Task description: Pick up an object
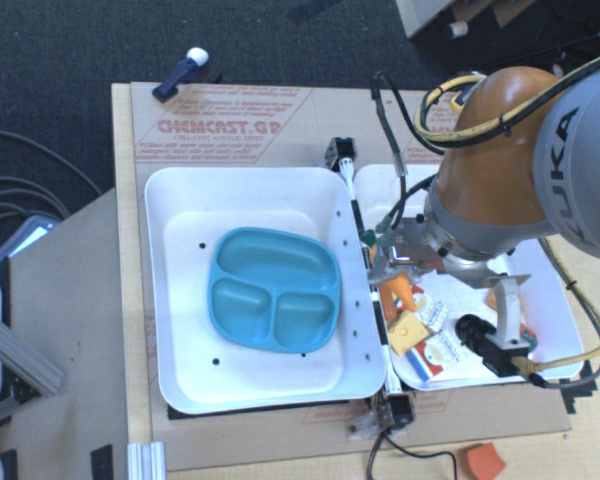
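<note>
Starting nearest the camera, an orange block (485, 460) lay by the desk's (140, 368) near right corner. A black clip (388, 411) sat at the near end of the seam where the two bins met.

The left bin (170, 268) held one blue plate (275, 290) with three compartments. It lay flat around the bin's middle, apart from every wall.

In the right bin (568, 313), the loose things were bunched in the near left part, close to the shared wall. Some flat packets (438, 349) lay nearest, and a yellow block (404, 334) lay just beside them on the left. An orange piece (398, 292) lay right behind the yellow block.

The grey arm (510, 168) reached in from the right and hung over this bin, hiding much of its floor. The pincer (395, 259) was low under the wrist, just behind the orange piece and near the shared wall. Whether it was open or closed could not be told, and nothing could be seen in its hold. Whether it touched the orange piece could not be told either.

Farther back, a second black clip (339, 152) sat at the far end of the seam. Behind the bins the desk carried red print (218, 128). A blue and white pen (180, 75) lay tilted at the far left edge.
</note>
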`<state>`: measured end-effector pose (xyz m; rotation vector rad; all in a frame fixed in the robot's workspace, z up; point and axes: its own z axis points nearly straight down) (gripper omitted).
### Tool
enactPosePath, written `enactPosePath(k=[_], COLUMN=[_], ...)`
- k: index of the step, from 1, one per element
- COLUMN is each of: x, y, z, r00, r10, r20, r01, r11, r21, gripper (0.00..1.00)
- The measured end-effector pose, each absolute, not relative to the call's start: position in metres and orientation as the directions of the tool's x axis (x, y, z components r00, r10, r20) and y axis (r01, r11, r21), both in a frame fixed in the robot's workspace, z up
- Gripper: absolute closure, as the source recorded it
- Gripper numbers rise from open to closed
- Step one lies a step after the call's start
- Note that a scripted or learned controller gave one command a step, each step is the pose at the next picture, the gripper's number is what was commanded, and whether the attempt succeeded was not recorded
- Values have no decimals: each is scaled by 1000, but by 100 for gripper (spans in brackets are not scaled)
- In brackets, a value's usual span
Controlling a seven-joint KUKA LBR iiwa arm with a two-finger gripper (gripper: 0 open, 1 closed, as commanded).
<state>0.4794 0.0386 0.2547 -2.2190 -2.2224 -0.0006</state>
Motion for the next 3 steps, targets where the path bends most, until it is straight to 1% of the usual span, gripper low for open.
enactPosePath(k=[1,2,3], x=[499,479,479], y=[1,-23,-18], z=[258,268,266], r00=[0,0,0], r10=[1000,1000,1000], r20=[-1,1,1], r01=[1000,1000,1000], r11=[0,0,0], r21=[1,-3,-3], gripper=[100,100,100])
